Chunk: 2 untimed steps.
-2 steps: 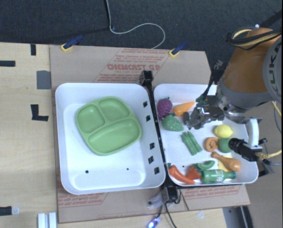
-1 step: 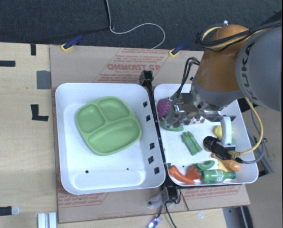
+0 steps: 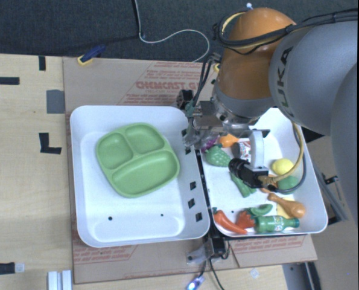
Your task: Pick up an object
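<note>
Because the toys in the right bin [image 3: 317,219] lie heaped and touching, a descent there risks pinching two items at once or glancing off a rounded one, and a grasp near the shared wall could catch the rim instead. Left bin [image 3: 82,162]: shallow, white, smooth moulded plastic with rounded corners; holds one green divided plate [image 3: 138,159], matte plastic, three compartments, lying flat and well apart from the right bin's contents. Gripper [image 3: 204,132]: dark metal, low over the right bin's upper-left corner just beside the dividing wall; whether it is released or clenched cannot be told, and nothing is visibly held. Right bin, candidate objects: green leafy toy [image 3: 216,156] just below the gripper; yellow ball-like toy [image 3: 282,166], glossy, round; orange carrot-shaped piece [image 3: 226,222] and green bottle [image 3: 276,224] along the near wall, both slick and liable to roll.
</note>
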{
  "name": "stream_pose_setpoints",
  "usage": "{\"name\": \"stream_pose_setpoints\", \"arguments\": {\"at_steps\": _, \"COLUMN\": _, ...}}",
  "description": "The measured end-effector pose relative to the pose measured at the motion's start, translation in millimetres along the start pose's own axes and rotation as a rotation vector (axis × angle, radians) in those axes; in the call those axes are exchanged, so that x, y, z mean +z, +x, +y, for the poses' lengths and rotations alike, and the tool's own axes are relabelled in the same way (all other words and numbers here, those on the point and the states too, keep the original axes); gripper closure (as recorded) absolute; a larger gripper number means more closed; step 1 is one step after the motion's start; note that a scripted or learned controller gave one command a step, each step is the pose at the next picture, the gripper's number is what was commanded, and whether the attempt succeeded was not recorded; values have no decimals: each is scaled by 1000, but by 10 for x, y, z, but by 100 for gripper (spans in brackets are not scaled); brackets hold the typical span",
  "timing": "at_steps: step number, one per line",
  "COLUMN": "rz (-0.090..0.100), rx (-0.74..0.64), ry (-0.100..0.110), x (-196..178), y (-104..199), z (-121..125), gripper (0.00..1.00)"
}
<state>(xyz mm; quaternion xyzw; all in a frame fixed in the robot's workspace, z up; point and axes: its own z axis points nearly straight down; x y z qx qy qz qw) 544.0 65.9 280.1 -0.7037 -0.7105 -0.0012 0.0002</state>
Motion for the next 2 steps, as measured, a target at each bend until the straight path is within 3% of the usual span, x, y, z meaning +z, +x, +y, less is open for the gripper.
{"name": "stream_pose_setpoints", "arguments": {"at_steps": 1, "rz": 2, "rx": 2, "ry": -6, "x": -1117, "y": 224, "z": -599, "gripper": 100}}
{"name": "stream_pose_setpoints", "arguments": {"at_steps": 2, "rz": -2, "rx": 6, "ry": 0, "x": -1423, "y": 312, "z": -598, "gripper": 100}}
